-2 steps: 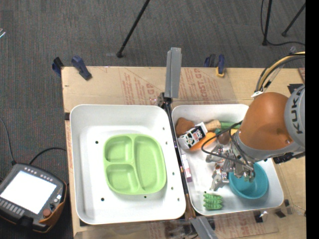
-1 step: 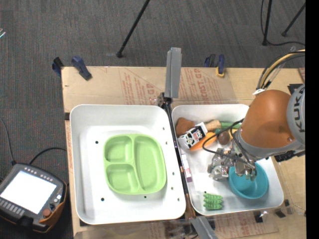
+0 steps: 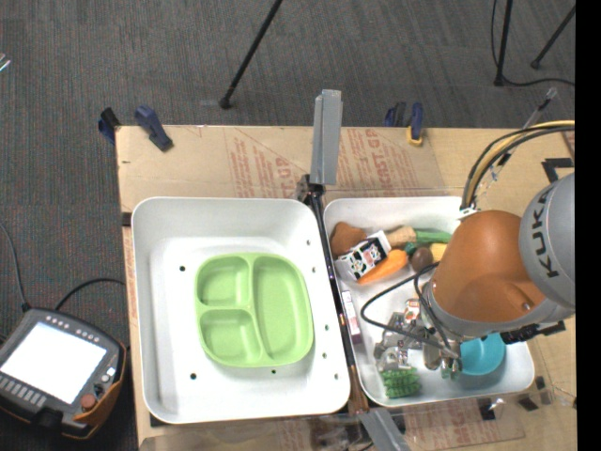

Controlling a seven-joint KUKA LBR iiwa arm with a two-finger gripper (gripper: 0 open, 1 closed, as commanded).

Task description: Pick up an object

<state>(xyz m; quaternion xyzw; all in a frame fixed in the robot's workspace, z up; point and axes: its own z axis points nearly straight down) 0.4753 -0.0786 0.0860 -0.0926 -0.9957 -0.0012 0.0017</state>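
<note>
The grey arm with its broad orange band (image 3: 485,271) enters from the right and bends steeply downward. Yellow and black cables (image 3: 493,158) loop over its upper side. Below the orange band the grey metal two-finger tool (image 3: 410,346) points down and toward the left, low near the front. Its fingers are too cluttered to read.

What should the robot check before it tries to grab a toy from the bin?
1. Gripper is over the right bin: ok.
2. Toys lie within reach, such as the green bumpy toy just below it: ok.
3. Fingers open: cannot tell.
4. Nothing held already: cannot tell.
5. Blue cup close beside the wrist, may get bumped: not ok.
6. Green tray sits apart in the left bin: ok.
</note>
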